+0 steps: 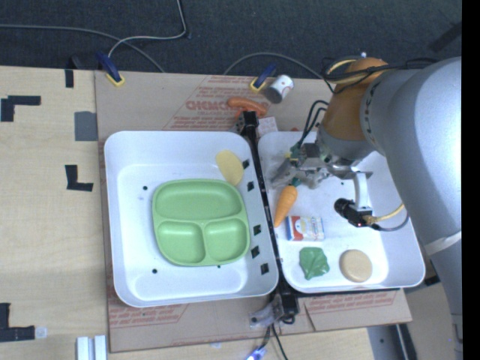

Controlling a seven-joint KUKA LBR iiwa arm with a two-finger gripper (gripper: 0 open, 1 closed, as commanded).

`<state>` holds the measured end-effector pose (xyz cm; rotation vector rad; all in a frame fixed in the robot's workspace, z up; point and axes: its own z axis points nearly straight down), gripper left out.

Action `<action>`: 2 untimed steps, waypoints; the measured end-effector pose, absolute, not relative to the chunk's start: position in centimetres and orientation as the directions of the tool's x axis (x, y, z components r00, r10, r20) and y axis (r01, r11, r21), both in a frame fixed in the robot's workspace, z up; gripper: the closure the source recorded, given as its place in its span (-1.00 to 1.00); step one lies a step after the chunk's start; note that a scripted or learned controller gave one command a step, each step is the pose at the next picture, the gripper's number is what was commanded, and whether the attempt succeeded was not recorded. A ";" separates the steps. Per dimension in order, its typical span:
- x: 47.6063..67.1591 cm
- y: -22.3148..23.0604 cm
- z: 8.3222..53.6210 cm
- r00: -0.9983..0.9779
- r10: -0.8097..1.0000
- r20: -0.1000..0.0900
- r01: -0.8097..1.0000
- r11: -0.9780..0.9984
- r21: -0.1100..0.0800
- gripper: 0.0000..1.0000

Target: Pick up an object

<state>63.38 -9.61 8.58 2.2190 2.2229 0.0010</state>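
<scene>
Two bins sitting side by side; gripper (294, 172) hovering in right bin (401, 265) just above carrot (284, 204), grip state hard telling.

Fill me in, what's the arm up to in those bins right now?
The arm has its gripper low in the right bin, at the top end of the orange carrot. Nothing visibly sits between its fingers. A small carton, a green leafy toy and a tan round piece lie nearer the front. The left bin holds a green divided plate and a yellow piece.
</scene>
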 end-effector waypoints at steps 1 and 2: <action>60.9 -9.6 8.6 -0.001 1.000 -0.002 1.000 0.001 0.004 -1.00; 60.8 -9.6 9.6 -0.001 1.000 -0.002 1.000 0.001 0.003 1.00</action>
